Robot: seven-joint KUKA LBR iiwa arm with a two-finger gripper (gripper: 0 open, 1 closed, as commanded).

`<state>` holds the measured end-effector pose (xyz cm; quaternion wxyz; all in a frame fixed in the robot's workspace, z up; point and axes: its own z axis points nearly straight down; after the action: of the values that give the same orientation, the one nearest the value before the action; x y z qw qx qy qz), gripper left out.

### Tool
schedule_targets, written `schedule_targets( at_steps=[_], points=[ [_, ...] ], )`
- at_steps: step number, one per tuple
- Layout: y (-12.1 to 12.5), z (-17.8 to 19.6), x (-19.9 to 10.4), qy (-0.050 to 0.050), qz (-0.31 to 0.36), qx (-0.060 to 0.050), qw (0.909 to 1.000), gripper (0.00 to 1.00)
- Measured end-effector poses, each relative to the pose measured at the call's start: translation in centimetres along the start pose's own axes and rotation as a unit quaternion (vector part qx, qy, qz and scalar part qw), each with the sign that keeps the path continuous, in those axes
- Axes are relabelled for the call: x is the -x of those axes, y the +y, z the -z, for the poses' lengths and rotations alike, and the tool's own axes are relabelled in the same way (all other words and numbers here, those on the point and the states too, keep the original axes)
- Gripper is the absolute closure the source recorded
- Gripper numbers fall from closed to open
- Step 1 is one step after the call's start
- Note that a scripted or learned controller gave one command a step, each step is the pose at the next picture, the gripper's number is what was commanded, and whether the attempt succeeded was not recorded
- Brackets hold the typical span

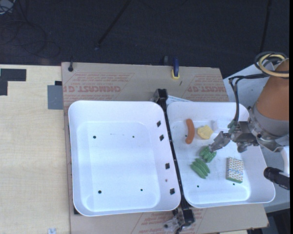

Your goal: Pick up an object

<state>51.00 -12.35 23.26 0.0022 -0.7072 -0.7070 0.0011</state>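
Note:
The right white bin (pixel 263 191) holds several small items. An orange-red sausage (pixel 189 130) lies near its far left, with a yellow lump (pixel 204 132) beside it. A green piece (pixel 207 154) sits mid-bin and a second green pod-like piece (pixel 200 168) lies just in front of it. A speckled block (pixel 235 169) rests toward the right. My gripper (pixel 216 144) reaches in from the right and hovers low, just right of and above the upper green piece. I see nothing held in it.
The left white bin (pixel 78 130) stands beside the right one, parted from it by a black divider with clips (pixel 167 145). Both rest on a cardboard sheet (pixel 117 84). A black cable (pixel 234 96) loops near the arm's wrist.

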Motion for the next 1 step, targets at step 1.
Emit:
schedule_targets(
  at_steps=[1],
  points=[
    [1.73,-9.85,-4.62,0.001,0.002,-0.004,1.0,0.0]
  ],
)
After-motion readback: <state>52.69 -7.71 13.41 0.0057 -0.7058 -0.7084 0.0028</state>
